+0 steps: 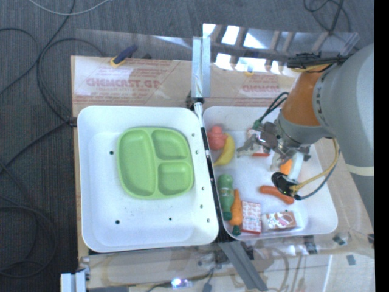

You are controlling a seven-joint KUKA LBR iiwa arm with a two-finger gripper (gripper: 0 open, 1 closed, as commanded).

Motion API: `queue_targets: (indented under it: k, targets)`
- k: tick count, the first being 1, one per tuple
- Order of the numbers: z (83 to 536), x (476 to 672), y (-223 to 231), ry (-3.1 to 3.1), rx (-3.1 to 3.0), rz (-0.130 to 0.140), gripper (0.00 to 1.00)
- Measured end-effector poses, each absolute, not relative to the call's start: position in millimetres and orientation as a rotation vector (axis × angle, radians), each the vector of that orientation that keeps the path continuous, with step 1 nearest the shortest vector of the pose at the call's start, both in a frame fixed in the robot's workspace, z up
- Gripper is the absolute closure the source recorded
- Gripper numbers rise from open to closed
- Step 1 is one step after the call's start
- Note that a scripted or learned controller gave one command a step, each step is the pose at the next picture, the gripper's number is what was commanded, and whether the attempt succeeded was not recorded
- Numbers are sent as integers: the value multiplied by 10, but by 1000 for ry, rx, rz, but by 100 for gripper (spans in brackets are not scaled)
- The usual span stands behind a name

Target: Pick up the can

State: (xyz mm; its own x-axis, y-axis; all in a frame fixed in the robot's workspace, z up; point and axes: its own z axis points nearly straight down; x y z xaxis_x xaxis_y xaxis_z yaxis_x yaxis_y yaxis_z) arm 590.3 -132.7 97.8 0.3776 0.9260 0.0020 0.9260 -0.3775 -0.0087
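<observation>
The grey arm [346,102] with its orange band [304,105] is looming largest, reaching in from the right and hanging over the far part of the right bin [316,221], hiding what is lying beneath it. Its jaws [267,143] are pointing down among the items there; how far they are open I cannot tell, nor whether anything is sitting between them. In that bin, along the left wall, a reddish fruit [216,136] is lying against a yellow banana [226,152]; nearer, a green vegetable [225,188] and an orange carrot [236,202] are lying just beside each other. At the near edge two small printed boxes [251,216] are sitting side by side, their labels too small to read. An orange-red piece [276,193] is lying right of centre, partly crossed by a cable. No object is making itself out clearly as the can. The left bin [97,224] is carrying a green divided plate [155,162].
</observation>
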Motion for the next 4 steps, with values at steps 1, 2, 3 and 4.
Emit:
queue_targets:
  k: [1, 2, 3, 4]
  targets:
    - [909, 6164, -2012, -1727, -2622, -26, 0]
    - [906, 6324, -2031, -1751, -2597, -22, 0]
    - [894, 5962, -1713, -1567, -2731, -15, 0]
    - [878, 6532, -2002, -1008, -2964, 25, 0]
